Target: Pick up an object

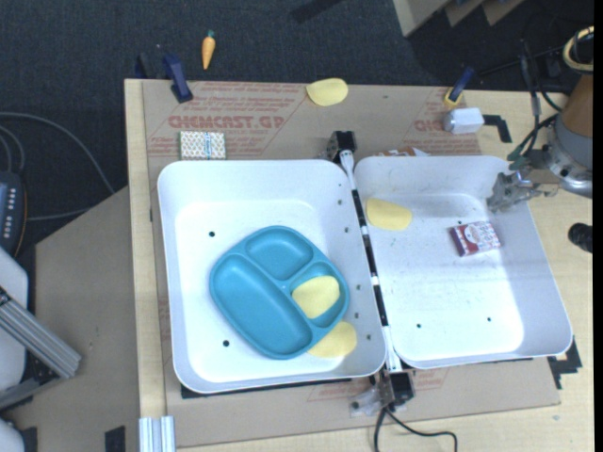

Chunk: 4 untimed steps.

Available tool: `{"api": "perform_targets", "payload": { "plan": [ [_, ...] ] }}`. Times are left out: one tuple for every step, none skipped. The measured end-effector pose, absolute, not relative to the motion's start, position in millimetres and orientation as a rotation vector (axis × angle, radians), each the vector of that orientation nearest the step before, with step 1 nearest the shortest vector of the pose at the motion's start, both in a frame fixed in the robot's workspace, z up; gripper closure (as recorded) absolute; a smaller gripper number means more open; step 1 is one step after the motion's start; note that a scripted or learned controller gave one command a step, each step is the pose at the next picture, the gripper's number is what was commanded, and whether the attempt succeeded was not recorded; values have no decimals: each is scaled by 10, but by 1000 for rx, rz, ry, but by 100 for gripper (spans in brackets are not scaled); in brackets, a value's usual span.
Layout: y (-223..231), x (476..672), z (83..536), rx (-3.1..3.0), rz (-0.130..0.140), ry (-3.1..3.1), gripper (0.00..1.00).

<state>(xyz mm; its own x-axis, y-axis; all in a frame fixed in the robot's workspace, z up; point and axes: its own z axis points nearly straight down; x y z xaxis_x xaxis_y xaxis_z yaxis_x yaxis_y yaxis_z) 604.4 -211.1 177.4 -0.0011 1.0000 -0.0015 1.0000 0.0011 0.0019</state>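
Note:
The right bin holds a small red and white packet and a yellow chip-like piece near its left wall. My gripper hangs over the right bin's far right corner, a little up and right of the packet and apart from it. In the left bin lies a blue divided tray with a yellow piece in one compartment. Another yellow piece sits just past the tray's near edge.
On the board behind the bins lie a yellow piece, a small patterned packet, a blue clip and a white block. A tiny carrot rests on the dark floor. Cables run along the right.

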Motion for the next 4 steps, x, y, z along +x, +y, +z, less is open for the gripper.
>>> {"api": "perform_targets", "payload": {
  "plan": [
    [-2115, 6046, 1780, 2218, 0, 2220, 0],
    [-1777, 5896, 888, 2215, 5, 2217, 0],
    [-1793, 5916, 1012, 2210, 8, 2212, 100],
    [-1972, 5744, 1198, 2219, 0, 2220, 100]
  ]
}}
